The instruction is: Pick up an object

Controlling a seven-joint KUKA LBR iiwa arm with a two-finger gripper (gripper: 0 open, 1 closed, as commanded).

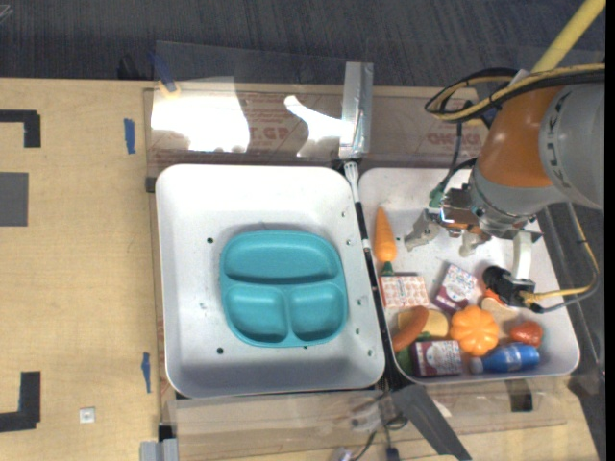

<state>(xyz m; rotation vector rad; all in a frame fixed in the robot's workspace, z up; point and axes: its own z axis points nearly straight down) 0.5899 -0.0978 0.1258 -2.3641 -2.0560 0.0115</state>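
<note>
My gripper [445,239] hovers over the bare back part of the right bin [562,301], its two grey fingers spread open with nothing between them. An orange carrot [384,235] lies just to its left by the bin's wall. Toward the front lie a red-and-white box [404,288], a purple-and-white packet [457,285], an orange pumpkin [476,329], a red tomato [525,332], a blue bottle [509,358] and a dark red can [438,358]. An orange-red piece [410,325] and a yellow piece [438,324] rest between box and pumpkin.
The left bin [183,257] holds a teal divided plate [283,286] in its middle. A clear plastic sheet [250,113] stands behind the bins. The arm's grey and orange wrist [524,152] hangs over the right bin's back right corner.
</note>
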